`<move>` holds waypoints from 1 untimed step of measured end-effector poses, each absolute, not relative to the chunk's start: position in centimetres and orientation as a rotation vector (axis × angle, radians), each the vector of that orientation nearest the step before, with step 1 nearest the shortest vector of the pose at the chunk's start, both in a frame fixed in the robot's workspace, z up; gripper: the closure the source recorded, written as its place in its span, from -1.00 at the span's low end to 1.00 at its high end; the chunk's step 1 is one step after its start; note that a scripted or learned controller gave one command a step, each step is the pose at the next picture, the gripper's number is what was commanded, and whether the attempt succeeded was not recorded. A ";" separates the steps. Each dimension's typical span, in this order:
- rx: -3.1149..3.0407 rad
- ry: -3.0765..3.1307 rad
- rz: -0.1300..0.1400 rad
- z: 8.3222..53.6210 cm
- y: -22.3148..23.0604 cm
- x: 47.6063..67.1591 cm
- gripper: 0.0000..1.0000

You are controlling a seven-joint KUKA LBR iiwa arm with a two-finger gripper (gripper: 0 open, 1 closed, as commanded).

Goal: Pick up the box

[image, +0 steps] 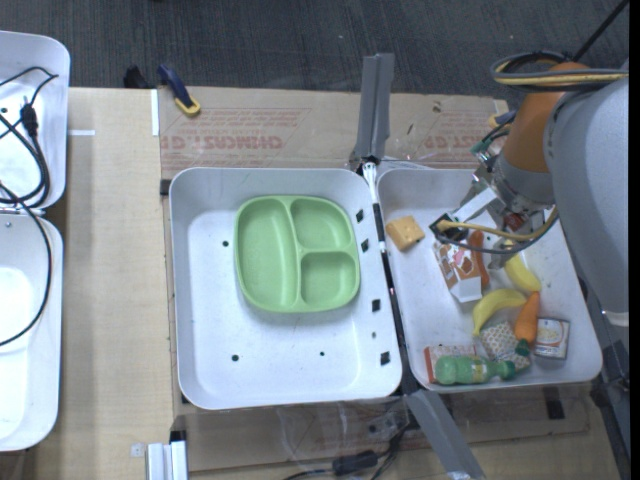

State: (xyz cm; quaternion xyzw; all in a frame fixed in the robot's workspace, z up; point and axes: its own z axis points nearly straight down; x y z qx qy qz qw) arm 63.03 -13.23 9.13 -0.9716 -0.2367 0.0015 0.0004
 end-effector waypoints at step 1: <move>-3.051 -0.738 0.009 10.0 -13.3 63.0 1.00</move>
